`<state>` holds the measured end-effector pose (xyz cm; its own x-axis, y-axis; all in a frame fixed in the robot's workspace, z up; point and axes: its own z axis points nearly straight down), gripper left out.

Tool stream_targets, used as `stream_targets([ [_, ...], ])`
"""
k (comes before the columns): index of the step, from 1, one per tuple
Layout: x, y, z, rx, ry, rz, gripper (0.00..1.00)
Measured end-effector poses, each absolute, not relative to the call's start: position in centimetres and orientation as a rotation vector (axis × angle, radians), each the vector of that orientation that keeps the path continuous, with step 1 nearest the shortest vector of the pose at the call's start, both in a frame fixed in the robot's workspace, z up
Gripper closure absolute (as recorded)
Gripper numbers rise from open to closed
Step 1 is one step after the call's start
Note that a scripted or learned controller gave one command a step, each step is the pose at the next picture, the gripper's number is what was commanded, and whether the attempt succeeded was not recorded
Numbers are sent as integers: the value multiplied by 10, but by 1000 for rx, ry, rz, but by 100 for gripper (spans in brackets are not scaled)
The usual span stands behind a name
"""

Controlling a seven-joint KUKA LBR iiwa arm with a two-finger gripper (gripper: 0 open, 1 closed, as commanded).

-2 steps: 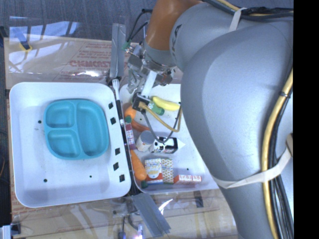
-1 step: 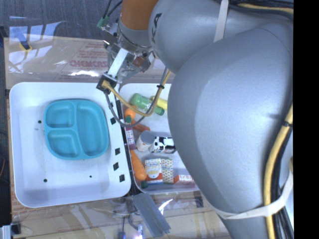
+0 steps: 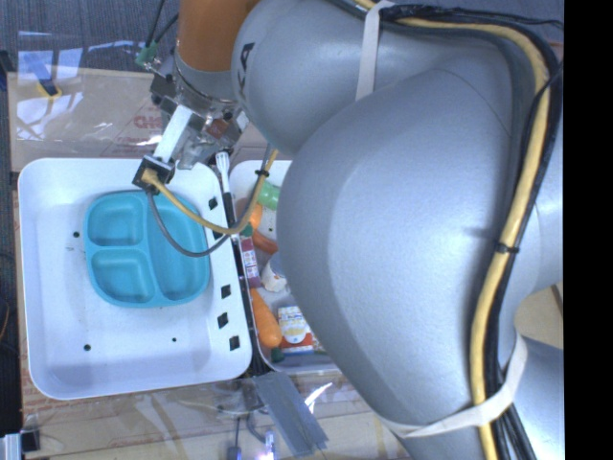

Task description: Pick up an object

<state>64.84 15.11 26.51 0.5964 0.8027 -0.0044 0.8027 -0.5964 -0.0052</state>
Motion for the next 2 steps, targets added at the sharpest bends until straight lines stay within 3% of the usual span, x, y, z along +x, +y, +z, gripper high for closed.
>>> stream_targets([
  [1,631,142,112,-2799,-1423,5,100],
  [2,655,203,211,-2828,-1364,1,100],
])
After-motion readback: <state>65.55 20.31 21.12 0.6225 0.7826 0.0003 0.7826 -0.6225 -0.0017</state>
